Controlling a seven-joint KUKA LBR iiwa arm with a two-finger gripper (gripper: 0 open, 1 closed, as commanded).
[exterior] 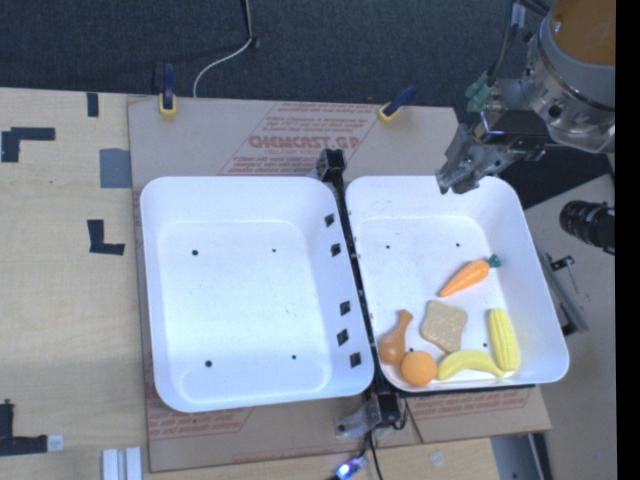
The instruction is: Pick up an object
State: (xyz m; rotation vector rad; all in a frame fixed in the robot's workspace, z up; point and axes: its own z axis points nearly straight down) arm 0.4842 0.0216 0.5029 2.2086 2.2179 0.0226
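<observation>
The right bin (400, 218) holds several toy foods along its near side: a carrot (466, 277), a corn cob (503, 340), a banana (468, 366), a slice of bread (443, 325), an orange ball (418, 369) and a brown drumstick (396, 339). My gripper (462, 176) hangs above the far right corner of that bin, well apart from the foods, with nothing between its fingers. Its fingers point down and lie close together.
The left bin (240, 288) lies beside the right one, joined by a black clip strip (343, 268). Both rest on a cardboard sheet (290, 138) clamped at the far edge. A white cable (225, 53) runs at the back.
</observation>
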